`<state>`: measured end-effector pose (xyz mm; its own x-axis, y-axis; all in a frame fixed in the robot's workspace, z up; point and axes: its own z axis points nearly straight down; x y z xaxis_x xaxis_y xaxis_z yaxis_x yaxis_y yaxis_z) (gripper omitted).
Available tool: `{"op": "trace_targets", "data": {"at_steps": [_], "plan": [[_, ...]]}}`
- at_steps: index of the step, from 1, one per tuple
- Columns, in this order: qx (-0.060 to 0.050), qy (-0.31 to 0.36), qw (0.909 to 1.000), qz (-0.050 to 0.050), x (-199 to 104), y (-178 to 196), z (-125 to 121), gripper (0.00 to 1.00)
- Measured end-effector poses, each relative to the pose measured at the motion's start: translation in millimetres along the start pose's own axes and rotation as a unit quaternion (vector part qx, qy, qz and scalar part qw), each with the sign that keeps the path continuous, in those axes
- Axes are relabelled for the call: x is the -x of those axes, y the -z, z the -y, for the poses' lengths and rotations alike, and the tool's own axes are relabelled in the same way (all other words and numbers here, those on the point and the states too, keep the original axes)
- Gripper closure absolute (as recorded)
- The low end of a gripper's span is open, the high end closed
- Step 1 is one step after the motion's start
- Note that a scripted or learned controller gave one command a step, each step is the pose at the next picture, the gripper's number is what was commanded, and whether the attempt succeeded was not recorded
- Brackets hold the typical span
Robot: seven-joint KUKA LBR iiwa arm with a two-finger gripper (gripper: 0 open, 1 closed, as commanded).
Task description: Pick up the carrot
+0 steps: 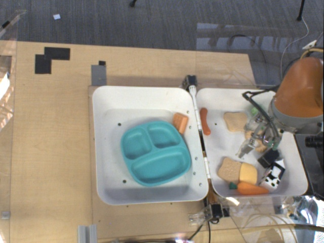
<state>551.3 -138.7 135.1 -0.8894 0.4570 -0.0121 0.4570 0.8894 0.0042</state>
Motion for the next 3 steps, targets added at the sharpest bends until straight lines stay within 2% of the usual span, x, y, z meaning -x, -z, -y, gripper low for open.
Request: {"op": "trace_targets", "data": {"at_steps": [1,2,3], "plan": [[0.001,-0.112,0.9938,0.001,85,-48,-2,0.0],[0.0,-0.032,0.9995,0.0,14,-46,3,0.0],[0.003,-0.033,0.9995,0.004,16,-33,0,1.0]]}}
